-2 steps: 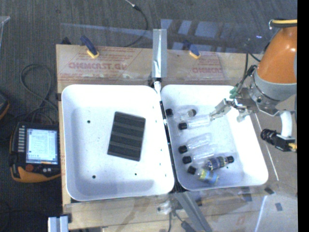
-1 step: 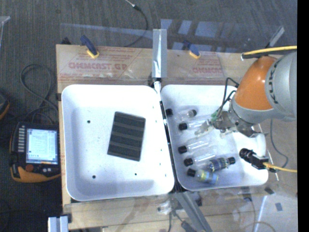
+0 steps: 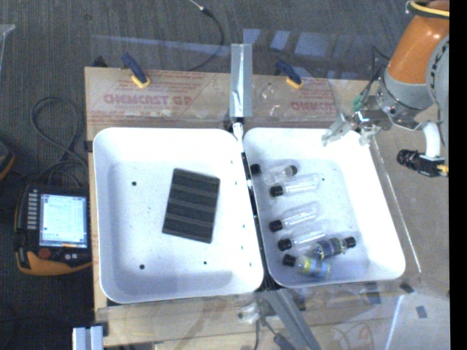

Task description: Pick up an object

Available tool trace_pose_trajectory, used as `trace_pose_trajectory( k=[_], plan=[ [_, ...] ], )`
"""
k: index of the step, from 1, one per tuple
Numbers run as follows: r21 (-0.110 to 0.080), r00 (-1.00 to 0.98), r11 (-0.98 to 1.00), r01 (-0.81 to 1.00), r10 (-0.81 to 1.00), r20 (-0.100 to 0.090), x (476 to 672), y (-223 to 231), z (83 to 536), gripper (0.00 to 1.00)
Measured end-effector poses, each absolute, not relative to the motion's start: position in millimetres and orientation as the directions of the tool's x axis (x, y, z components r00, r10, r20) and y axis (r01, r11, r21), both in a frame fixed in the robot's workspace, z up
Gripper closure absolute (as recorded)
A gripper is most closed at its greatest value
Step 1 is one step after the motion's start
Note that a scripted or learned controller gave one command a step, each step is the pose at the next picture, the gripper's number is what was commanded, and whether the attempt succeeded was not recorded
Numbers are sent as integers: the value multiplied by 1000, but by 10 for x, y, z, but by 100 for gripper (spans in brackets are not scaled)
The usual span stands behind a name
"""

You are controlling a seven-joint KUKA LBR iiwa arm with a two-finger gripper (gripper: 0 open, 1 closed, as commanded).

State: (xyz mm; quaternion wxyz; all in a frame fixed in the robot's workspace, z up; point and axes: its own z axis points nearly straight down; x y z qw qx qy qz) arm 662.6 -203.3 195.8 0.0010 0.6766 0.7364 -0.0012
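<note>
Bench, two bins | fingers apart over right bin's far rim | vials below

Red lettering along the brown board behind the bins, seen through clear sheeting, mirrored or upside down, too blurred to spell out with confidence. More red letters on the same board further right, near the blue clamp, equally unreadable. Lit screen on the handheld controller at left, lines of text too small to read.
</note>
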Motion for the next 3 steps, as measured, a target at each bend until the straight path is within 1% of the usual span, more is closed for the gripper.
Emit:
trace_pose_trajectory(
  k=[1, 2, 3],
  plan=[
    [-1, -151, 151, 988, 988, -2, 6677, -2003, 3119, 0],
    [1, -197, 197, 980, 980, 0, 6699, -2037, 986, 0],
    [-1, -115, 115, 993, 993, -2, 6691, -2052, 2418, 0]
  ],
)
